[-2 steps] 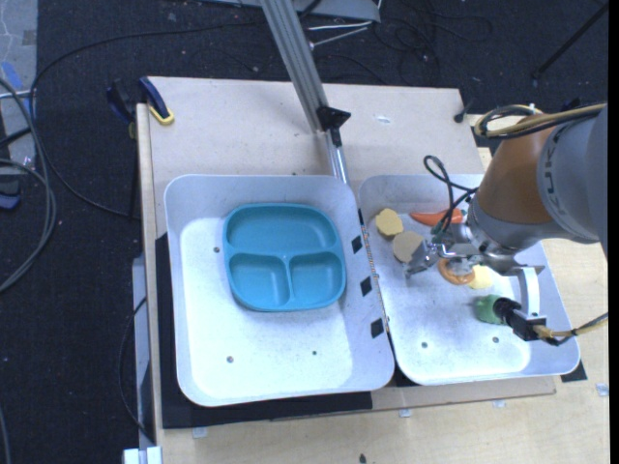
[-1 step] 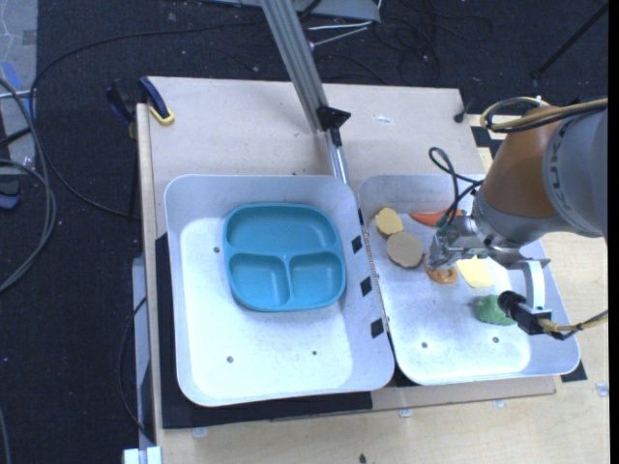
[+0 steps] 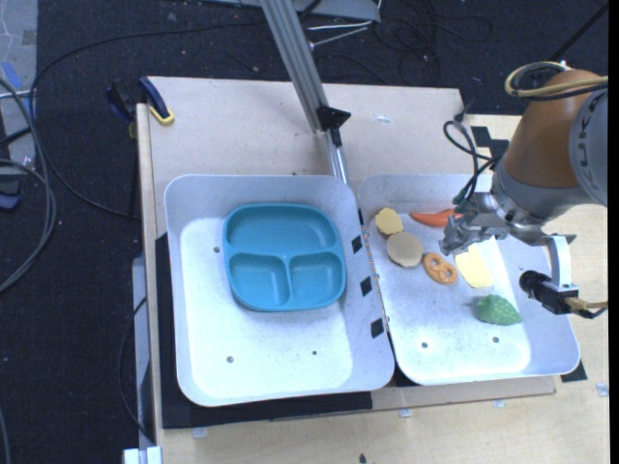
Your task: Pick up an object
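The pale yellow block (image 3: 475,268) lay in the right bin (image 3: 464,356), towards its far right part, just below and slightly right of the gripper (image 3: 466,228), which hung low over the clutter there. Whether the gripper's jaws stood apart or together could not be told, since the wrist and its cabling hid them. The block's long axis seemed to run roughly near-to-far with a slight slant, so it looked the closest candidate for a grasp, needing only a short shift nearward. The orange carrot (image 3: 430,217) lay immediately left of the gripper, its length running left to right. Further left sat a yellow lump (image 3: 389,222) and a tan round piece (image 3: 405,250), with an orange pretzel (image 3: 439,268) beside the block and a green leafy piece (image 3: 497,309) nearer. The left bin (image 3: 203,356) held a blue divided tray (image 3: 285,256).
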Robot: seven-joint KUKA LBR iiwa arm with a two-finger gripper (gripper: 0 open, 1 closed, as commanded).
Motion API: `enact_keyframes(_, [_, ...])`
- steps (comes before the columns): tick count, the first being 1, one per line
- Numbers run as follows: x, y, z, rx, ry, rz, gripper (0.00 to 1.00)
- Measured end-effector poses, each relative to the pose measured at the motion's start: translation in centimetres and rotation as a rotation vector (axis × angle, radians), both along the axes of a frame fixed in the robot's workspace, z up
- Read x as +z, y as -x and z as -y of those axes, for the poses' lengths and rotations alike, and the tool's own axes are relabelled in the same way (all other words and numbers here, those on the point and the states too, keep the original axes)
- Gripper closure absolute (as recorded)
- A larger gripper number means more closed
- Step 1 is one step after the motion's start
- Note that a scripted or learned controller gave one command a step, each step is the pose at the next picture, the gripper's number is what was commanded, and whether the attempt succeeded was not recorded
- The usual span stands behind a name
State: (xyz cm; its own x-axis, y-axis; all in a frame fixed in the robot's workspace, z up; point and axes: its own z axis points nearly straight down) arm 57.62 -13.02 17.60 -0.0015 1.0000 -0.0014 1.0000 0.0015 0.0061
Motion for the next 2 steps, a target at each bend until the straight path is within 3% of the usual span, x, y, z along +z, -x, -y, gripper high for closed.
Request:
enact_keyframes(1, [4.3, -0.1, 0.0, 0.001, 0.000, 0.000, 1.00])
enact_keyframes(2, [3.8, -1.2, -5.6, 0.005, -0.002, -0.005, 1.00])
